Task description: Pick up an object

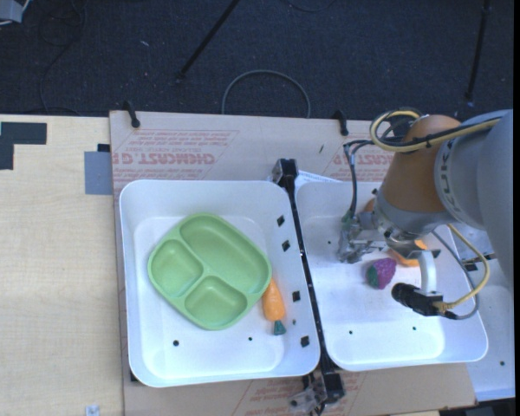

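Seen from above at a slant, two shallow white plastic bins sit side by side on a pale wooden tabletop (43,258), over a sheet of brown cardboard (199,150).

The left bin (147,354) holds a light green plastic plate with three compartments (210,269), lying flat a little toward the bin's far left. Just beside the plate's right edge, near the divider between the bins, lies a small orange toy carrot with a green tip (274,303), its tip pointing toward the near edge.

The right bin (373,349) holds a small purple rounded toy (382,272) near its middle. Part of an orange object (405,252) shows just past it, toward the right edge, mostly hidden under the arm.

The grey robot arm with an orange band (420,176) reaches in over the right bin's far right corner. Its metal gripper (357,243) hangs low over the bin's far half, just left of the purple toy. Nothing can be seen between its fingers, and the picture is too small and cluttered to tell how far apart they stand.
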`<state>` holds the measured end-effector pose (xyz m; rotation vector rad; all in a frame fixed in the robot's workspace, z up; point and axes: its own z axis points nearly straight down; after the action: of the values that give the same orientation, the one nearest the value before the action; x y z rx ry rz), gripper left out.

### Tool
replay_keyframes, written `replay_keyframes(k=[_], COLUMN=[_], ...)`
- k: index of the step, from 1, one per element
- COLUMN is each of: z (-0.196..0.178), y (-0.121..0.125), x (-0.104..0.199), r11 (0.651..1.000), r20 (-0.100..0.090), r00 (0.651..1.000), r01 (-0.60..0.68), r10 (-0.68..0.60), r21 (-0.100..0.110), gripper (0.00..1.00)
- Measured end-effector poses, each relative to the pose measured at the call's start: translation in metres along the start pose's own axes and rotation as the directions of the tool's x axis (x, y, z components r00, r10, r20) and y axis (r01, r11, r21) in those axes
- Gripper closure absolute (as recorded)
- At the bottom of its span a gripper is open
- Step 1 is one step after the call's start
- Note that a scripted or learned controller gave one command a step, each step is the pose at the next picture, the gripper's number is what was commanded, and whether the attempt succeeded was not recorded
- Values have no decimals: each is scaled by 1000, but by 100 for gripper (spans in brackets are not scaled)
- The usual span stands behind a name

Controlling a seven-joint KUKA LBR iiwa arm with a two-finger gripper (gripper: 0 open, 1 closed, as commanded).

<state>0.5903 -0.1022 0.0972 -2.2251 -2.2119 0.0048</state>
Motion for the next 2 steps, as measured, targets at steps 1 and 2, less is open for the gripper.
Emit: replay_keyframes(k=[1,2], z=[-61,-125], y=[-3,1], x=[4,6], r11=[1000,1000], r20=[1,1], r00=[1000,1000], r01=[7,7], r10=[-7,-7], r21=[-6,-9], gripper=[100,100])
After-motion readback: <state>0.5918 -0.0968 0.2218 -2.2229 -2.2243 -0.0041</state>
